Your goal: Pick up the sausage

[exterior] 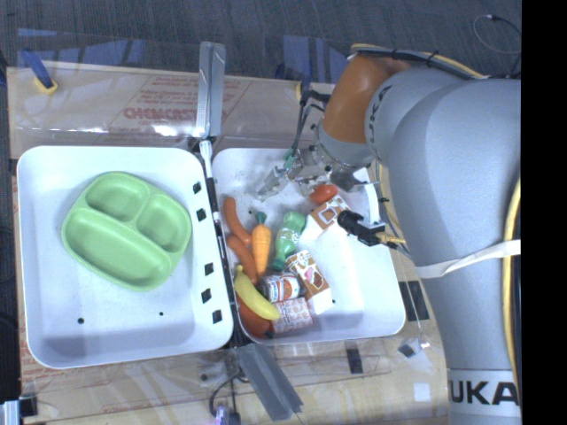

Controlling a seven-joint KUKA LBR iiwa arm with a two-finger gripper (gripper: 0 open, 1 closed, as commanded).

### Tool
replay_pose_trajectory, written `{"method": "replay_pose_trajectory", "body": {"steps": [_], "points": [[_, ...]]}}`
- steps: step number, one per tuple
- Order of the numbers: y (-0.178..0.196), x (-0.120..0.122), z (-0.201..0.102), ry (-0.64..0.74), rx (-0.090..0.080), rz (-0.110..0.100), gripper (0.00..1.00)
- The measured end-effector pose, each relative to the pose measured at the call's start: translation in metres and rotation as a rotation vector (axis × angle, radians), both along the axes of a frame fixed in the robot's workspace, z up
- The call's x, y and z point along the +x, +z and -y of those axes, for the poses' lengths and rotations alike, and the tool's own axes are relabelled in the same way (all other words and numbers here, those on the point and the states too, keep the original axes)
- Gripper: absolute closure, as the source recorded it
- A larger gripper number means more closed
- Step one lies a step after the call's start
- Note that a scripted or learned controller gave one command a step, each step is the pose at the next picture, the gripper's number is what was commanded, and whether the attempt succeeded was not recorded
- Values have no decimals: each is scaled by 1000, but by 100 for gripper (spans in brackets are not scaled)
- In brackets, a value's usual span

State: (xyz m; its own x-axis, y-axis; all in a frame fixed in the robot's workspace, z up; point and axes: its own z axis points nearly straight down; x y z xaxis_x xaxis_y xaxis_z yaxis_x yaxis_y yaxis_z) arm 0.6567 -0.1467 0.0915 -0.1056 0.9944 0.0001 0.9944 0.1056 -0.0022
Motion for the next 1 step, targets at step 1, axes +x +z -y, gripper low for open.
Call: {"method": "replay_pose_trajectory", "body": {"steps": [1], "points": [[0,-50,-18,-29,0,-1,0]]}}
